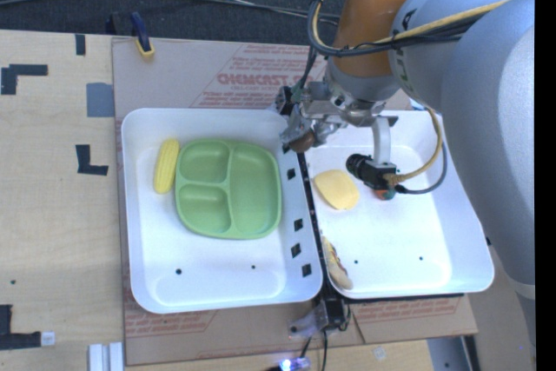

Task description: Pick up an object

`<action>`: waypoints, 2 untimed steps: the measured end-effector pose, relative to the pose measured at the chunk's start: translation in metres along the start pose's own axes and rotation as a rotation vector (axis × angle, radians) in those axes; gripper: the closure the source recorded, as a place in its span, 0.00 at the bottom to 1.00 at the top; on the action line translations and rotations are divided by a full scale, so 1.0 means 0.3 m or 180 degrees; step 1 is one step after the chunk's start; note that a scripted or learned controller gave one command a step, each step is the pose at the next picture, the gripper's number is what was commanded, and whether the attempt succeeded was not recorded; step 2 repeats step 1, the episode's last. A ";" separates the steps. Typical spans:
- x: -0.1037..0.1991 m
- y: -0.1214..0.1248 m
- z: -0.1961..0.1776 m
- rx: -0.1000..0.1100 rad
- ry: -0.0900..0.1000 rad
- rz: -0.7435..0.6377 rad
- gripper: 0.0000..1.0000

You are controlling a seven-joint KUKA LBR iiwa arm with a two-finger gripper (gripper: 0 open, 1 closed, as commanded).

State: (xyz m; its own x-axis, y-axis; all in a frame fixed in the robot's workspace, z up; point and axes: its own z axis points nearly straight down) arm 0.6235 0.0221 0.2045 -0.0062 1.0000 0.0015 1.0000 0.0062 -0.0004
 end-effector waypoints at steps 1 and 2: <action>0.178 -0.033 -0.052 0.0000 0.0000 -0.0004 1.00; 0.178 -0.033 -0.052 0.0000 0.0000 -0.0004 1.00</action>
